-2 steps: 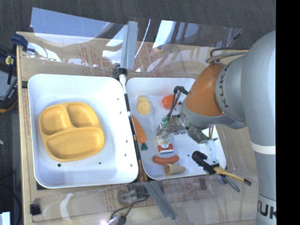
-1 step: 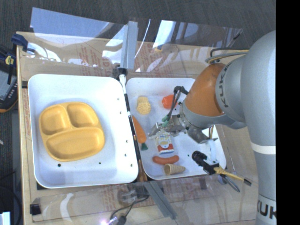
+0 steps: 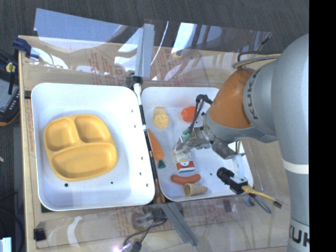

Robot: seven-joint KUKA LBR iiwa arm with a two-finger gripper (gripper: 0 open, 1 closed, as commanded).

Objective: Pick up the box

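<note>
Nearest the camera, my grey arm (image 3: 294, 140) enters from the right, with the orange band (image 3: 233, 105) just above the wrist over the right bin (image 3: 168, 193). My gripper (image 3: 184, 150) points down and to the left and sits directly above the box (image 3: 185, 165); I cannot tell its state, because the wrist hardware covers that area. That small red and white carton lies near the middle of the right bin, toward its front, and its upper end meets the gripper tip. Just in front of it lies a sausage (image 3: 185, 179), and an ice cream cone (image 3: 195, 189) rests beside the sausage at the front wall. A carrot (image 3: 155, 147) lies along the left wall of this bin, a corn cob (image 3: 161, 118) sits toward the back, and a red tomato (image 3: 188, 113) sits near it, partly behind my wrist. In the left bin (image 3: 79, 196) rests a yellow divided plate (image 3: 80, 145) with three compartments.
</note>
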